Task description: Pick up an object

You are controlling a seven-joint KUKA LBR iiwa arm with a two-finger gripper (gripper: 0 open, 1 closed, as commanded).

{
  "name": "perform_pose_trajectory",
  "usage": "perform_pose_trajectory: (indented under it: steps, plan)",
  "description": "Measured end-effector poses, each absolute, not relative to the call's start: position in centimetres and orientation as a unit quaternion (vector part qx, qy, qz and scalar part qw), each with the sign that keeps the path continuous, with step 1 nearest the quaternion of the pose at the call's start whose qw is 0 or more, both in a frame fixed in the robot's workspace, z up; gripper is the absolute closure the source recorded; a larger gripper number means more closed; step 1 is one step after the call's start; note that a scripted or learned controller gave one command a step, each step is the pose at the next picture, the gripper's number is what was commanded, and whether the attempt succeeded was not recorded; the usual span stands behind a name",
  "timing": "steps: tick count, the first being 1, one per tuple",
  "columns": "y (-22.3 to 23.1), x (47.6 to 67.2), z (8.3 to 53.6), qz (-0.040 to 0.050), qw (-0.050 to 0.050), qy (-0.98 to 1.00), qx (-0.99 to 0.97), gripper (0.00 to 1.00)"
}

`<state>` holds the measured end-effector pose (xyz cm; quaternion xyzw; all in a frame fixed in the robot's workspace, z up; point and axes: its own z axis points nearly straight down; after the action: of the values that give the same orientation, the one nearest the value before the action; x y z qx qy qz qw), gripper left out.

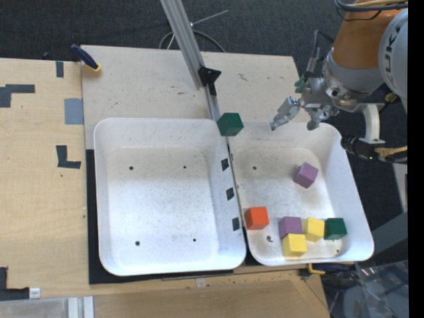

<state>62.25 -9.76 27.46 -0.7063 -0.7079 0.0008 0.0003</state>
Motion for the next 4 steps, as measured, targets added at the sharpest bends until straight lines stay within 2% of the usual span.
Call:
perform_pose_trajectory:
  steps: [1, 2, 3, 4]
  plan:
    - [-20.0, 60.7, 26.2, 0.0025, -0.001, -0.705, -0.709, 0.0]
    - [-20.9, 61.5, 11.6, 0.0028, 0.003, -0.707, -0.707, 0.0]
    - [-18.7, 58.8, 9.2, 0.001, -0.001, -0.707, -0.707, 0.0]
    - [-18.6, 58.8, 10.1, 0.0007, 0.001, -0.708, -0.707, 1.0]
